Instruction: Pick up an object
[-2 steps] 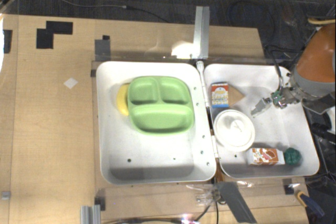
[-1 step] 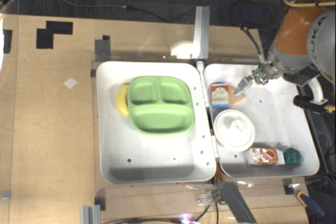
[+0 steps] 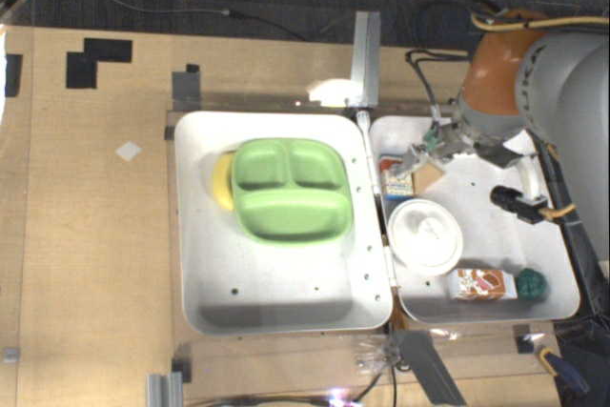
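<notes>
My gripper (image 3: 426,151) hangs low over the upper left part of the right bin (image 3: 553,295), with the arm coming in from the upper right. Just below it lies a small tan block (image 3: 430,177), which touches or nearly touches the gripper's tip. A red and white packet (image 3: 394,178) lies against the bin's left wall. A white round bowl (image 3: 425,234) sits in the middle of the bin. At the front edge are a small printed carton (image 3: 480,282) and a green ball (image 3: 531,283).
The left bin (image 3: 276,295) holds a green divided plate (image 3: 290,189) with a yellow thing (image 3: 222,181) peeking out from under its left side. A metal post (image 3: 366,62) stands behind the wall between the bins.
</notes>
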